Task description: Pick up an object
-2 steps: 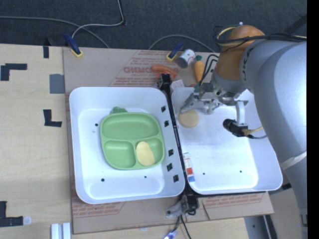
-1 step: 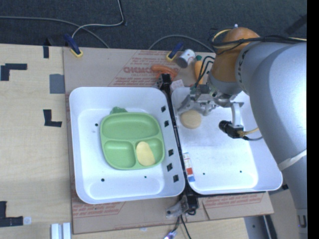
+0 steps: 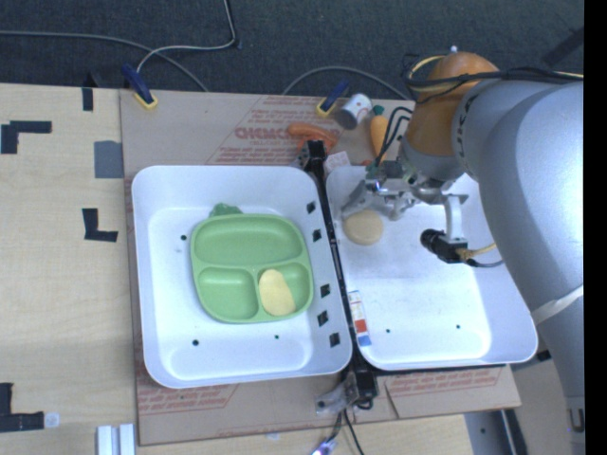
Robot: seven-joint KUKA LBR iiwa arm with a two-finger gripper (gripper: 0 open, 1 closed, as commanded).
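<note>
A round tan object [image 3: 364,228] lies in the right bin [image 3: 446,320], near that bin's far left corner. My gripper [image 3: 384,197] hangs just above and to the right of it, its metal parts right over the object's upper edge. In the left bin [image 3: 161,254] sits a green divided plate [image 3: 248,263] with a yellow oval object [image 3: 277,293] in its lower right compartment. The grey arm with its orange band [image 3: 446,102] comes in from the right.
Behind the bins, on the cardboard, lie an orange item [image 3: 313,132], a small white-and-grey cylinder [image 3: 355,110] and blue-yellow clamps [image 3: 138,85]. A black divider with clips [image 3: 327,254] runs between the two bins. A cable [image 3: 455,249] hangs by the wrist.
</note>
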